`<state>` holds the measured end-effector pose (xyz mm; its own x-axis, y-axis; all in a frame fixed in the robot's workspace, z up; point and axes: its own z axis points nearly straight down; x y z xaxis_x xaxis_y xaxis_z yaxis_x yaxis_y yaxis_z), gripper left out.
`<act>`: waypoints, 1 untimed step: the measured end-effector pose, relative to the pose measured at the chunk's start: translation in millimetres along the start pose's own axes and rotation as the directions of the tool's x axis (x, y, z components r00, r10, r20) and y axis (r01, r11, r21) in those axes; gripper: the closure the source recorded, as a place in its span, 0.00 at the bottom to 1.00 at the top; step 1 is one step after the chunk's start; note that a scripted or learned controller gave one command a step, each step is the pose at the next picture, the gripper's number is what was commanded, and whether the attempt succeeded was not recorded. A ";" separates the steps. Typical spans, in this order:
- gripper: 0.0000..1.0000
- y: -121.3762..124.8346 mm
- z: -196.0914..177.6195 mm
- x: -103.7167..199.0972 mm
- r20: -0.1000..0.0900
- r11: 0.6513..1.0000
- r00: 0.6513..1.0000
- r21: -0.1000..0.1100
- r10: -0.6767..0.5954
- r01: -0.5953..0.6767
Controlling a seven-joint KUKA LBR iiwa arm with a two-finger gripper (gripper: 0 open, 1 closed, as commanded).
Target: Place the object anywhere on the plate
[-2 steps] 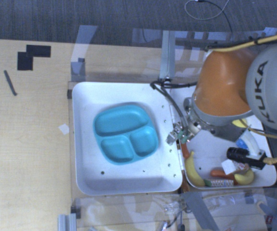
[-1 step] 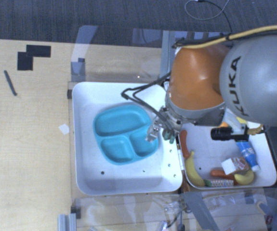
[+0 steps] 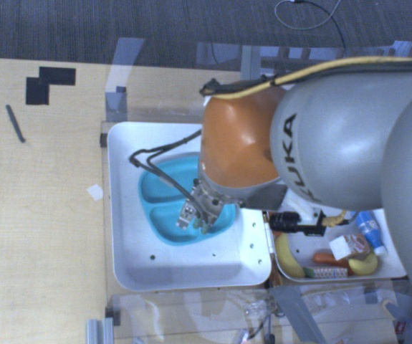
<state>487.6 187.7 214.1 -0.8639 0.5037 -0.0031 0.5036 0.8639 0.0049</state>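
Half blue plate [image 3: 164, 205] hidden under arm [image 3: 320, 135].

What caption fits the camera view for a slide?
KUKA arm's gripper poised over the blue plate in the left bin; bananas sit in the right bin.

A blue plate [image 3: 164, 206] with 2 visible sections lies flat in the left white bin [image 3: 130, 249], partly hidden.

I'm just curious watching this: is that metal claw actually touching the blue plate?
Cannot tell. In the camera view the gripper overlaps the blue plate in the left bin, but looking down from above hides any contact or gap.
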 end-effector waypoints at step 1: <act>1.00 58.3 -67.2 -8.2 0.002 0.996 0.996 -0.002 -0.095 0.095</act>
<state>523.7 233.8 281.6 -0.9076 0.4198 -0.0054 0.4197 0.9076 0.0068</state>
